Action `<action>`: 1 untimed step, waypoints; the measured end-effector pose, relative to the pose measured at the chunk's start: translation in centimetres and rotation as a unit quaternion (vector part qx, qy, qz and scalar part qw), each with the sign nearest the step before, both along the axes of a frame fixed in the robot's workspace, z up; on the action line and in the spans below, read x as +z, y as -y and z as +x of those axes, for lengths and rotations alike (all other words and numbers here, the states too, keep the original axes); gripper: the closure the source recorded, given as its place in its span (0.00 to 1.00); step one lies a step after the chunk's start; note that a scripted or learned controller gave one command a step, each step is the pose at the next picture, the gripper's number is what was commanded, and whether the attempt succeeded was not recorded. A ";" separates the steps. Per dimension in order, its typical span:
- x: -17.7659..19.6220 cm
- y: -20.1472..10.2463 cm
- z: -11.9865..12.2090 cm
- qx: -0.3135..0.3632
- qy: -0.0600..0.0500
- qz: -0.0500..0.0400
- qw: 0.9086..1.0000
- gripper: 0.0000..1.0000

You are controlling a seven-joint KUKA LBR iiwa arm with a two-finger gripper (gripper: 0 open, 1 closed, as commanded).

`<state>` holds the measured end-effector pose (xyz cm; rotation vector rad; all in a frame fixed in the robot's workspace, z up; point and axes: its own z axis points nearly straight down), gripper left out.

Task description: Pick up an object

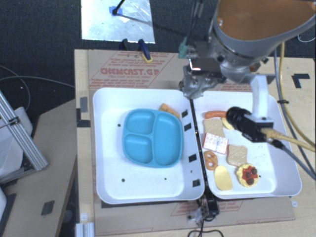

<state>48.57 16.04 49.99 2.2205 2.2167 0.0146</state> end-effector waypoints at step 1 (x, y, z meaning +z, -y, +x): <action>-10.9 -7.8 0.8 0.006 -0.009 -0.003 1.000 1.00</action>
